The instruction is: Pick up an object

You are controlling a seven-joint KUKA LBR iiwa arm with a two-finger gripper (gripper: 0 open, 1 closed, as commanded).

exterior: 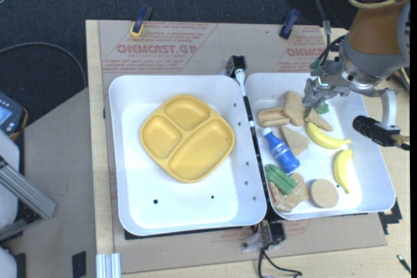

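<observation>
Arm point(374, 29) cut off at the top right edge. Gripper point(317, 96) low in right bin point(384, 172), far side, over food pieces point(306, 111); contact unclear, and whether it is open or closed: cannot tell. Yellow divided plate point(187, 137) in left bin point(127, 159).

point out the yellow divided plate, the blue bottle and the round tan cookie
yellow divided plate point(187, 138), camera view, on its centre ridge
blue bottle point(282, 152), camera view, mid-body
round tan cookie point(324, 193), camera view, centre of its top face

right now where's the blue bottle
In the camera view, the small blue plastic bottle lies in the right white bin, near its left wall, just above the green toy vegetable.
</observation>
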